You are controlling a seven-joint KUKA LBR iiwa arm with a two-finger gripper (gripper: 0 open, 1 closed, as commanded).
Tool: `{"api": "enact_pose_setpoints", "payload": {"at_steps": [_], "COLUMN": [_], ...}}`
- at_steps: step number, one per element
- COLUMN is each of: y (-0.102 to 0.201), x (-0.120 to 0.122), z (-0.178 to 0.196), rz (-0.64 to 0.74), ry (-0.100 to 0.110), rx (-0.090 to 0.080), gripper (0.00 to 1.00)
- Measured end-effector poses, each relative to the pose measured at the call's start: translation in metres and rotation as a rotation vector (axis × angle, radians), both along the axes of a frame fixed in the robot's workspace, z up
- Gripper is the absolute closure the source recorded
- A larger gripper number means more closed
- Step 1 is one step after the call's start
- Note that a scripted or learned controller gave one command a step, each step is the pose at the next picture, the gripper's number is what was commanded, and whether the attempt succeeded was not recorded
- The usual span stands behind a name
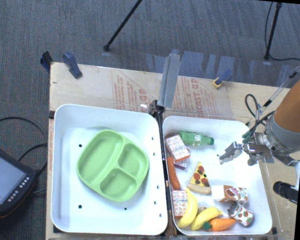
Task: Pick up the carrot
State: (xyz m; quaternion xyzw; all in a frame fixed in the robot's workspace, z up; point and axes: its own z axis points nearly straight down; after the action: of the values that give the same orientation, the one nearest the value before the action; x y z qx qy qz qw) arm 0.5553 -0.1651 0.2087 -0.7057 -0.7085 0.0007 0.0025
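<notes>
— Looking at the gripper, its fingers look apart, with nothing between them. It hangs over the right bin.

— Where's the carrot?

— Down in the near corner, touching the bananas (snug by the wall). I think reaching straight down works best, since that edge leaves little room.

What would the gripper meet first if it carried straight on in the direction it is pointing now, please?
The gripper points left across the right bin. Roughly on that line lies the green bottle, then the small carton. Its height is unclear, so it might pass over both. The carrot lies well off that line.
</notes>
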Motion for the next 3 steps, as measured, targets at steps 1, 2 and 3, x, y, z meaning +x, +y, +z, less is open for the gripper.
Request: {"api": "enact_pose_setpoints", "payload": {"at_steps": [1,2,3], "y": [0.032,0.077,0.075], "x": [0.005,-0.028,-0.029], "z": [-0.075,-0.123,-0.113], "rz": [-0.019,0.091,0.083], "ry": [0.001,0.001,0.002], "rx": [0.000,0.000,0.001], "gripper": [0.00,0.00,1.00]}}
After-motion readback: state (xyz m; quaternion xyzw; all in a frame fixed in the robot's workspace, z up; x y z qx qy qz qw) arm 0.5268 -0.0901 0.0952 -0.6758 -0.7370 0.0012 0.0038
